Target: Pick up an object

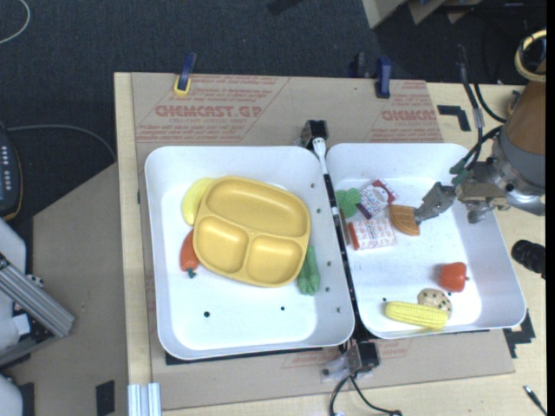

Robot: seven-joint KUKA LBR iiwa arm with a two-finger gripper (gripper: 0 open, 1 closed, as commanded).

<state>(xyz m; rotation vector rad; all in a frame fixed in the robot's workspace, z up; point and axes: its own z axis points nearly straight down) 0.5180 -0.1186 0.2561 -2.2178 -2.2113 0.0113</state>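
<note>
The right bin [486, 258] holds several small items. There is a brown bread-like piece [403, 220], a red-and-white snack packet [371, 232], a second packet [375, 198] and a green piece [349, 202]. Nearer the front lie a red tomato-like toy [453, 276], a speckled cookie [434, 300] and a yellow corn cob [416, 315]. My gripper [427, 208] reaches in from the right, low over the bin, with its tip just right of the brown piece. I see nothing held in it.
The left bin [169, 258] carries a yellow divided plate [251, 230]. A yellow piece [194, 199], a red-orange pepper [188, 254] and a green leafy piece [309, 273] poke out from under it. A ridge [334, 232] separates the bins. Cables hang at the right.
</note>
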